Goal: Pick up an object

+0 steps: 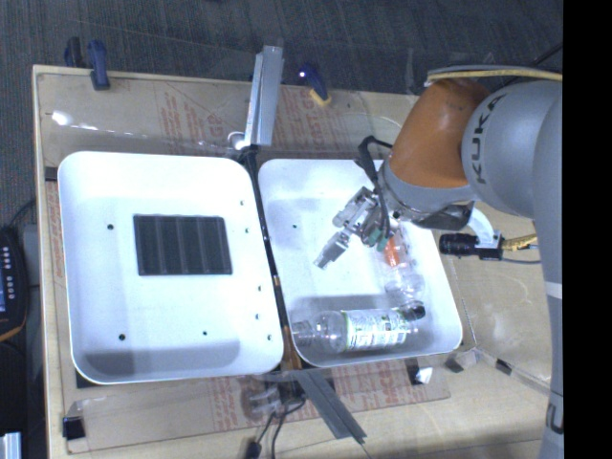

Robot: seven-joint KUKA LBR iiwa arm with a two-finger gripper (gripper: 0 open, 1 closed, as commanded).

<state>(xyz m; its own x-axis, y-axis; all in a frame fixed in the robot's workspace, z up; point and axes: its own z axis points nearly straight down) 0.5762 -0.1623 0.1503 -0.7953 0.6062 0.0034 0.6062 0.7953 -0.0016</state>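
Nearest the lower edge of the view: clamps and a dark bracket (pixel 320 409) at the front lip of the desk (pixel 497 352)

Just beyond, inside the right bin (pixel 287 208), against its near wall: a clear plastic bottle (pixel 356 330) lying on its side, long axis running left to right along that wall, dark cap toward the right

Touching or nearly touching its capped end: a second, smaller clear bottle (pixel 402 277) with an orange label, lying along the bin's right side, long axis running from near to far, upper end tucked under the arm's wrist

Farther in, over the middle of the right bin: the claw (pixel 337 247), slanting down and to the left; fingers too blurred and foreshortened to say whether apart or together, so cannot tell; nothing visible between them

The relation that matters: both bottles lying nearer the camera than the claw, the big one below and slightly right of the tips, the small one close off to the right beside the wrist; by judgement, a grasp across the big bottle's short axis wants a drop toward the near wall with the fingers straddling it front to back

Left bin (pixel 86 256): a dark ribbed rectangular panel (pixel 182 245) on its floor, well apart from the claw

Farthest: blue clamps (pixel 96 60) on the desk's back edge
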